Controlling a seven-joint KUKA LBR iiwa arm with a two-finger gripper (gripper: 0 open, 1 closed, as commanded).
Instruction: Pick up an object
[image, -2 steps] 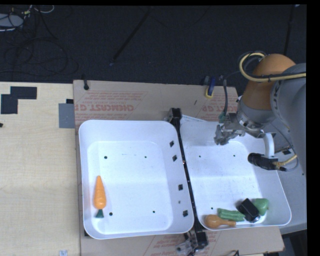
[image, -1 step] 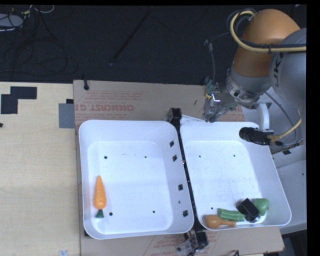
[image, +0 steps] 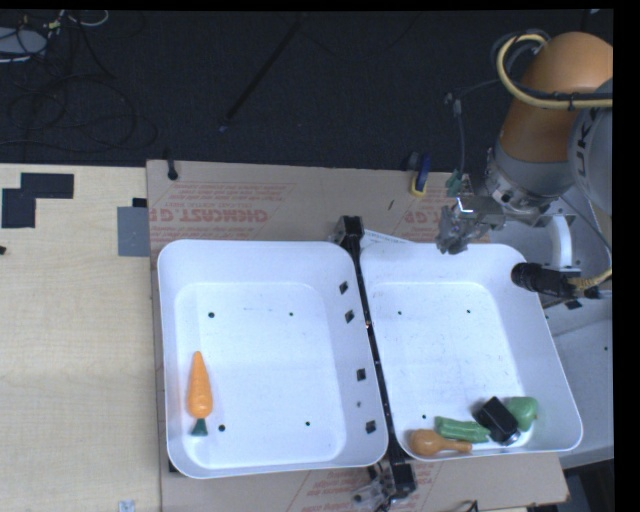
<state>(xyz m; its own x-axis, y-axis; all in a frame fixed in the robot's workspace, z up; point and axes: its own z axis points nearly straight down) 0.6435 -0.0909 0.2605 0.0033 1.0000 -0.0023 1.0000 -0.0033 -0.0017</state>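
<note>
An orange carrot (image: 199, 386) with a dark green stem end lies near the front left corner of the left bin (image: 250, 272). In the right bin (image: 455, 300), along the front wall, sit a green oblong piece (image: 462, 429), a black block (image: 496, 418), a green rounded piece (image: 522, 408) and an orange pear-shaped piece (image: 436, 442). My gripper (image: 456, 238) hangs over the back rim of the right bin, far from all of these, with nothing seen between its fingers.
A black divider (image: 362, 340) with clips runs between the two bins. Cardboard (image: 260, 200) lies under the bins, on a wooden bench (image: 70, 330). A black knob (image: 540, 277) juts in at the right bin's far right rim. Cables hang behind the arm.
</note>
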